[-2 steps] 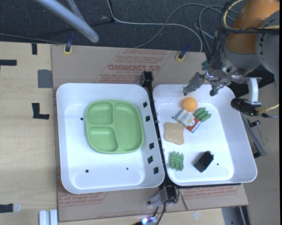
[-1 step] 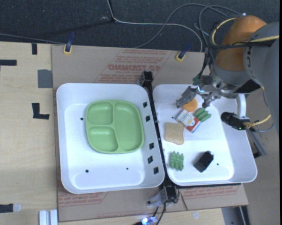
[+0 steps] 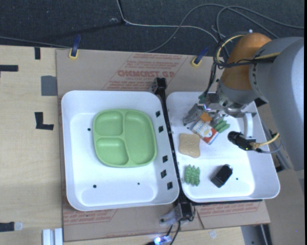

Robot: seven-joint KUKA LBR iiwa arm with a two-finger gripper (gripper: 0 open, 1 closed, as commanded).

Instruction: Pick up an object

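Nearest the lower edge of the frame, in the right bin [image 3: 260,188]: a green ridged toy [image 3: 192,174] at lower left and a small black block [image 3: 221,175] just right of it, apart. Slightly farther up, a tan slice-shaped piece [image 3: 189,145], lying flat near the divider between the bins. Left of centre, the left bin [image 3: 77,152], holding a green three-compartment plate [image 3: 125,138] flat on its floor. Higher in the right bin, a small white carton with orange and red print [image 3: 206,131] beside a green item [image 3: 221,125], both directly under the end effector [image 3: 204,112]. End effector lowered over that cluster in the upper part of the right bin, wrist slanted; opening of the end effector impossible to judge, and nothing seen clearly held. Black fitting with a yellow cable [image 3: 241,139] just right of the carton. Above, at upper right, grey arm [image 3: 276,70] with orange band [image 3: 248,52]. Farthest back, cardboard sheet [image 3: 143,70] on the worktop [image 3: 21,152], clipped at its top edge, with cables across the dark floor [image 3: 51,9].
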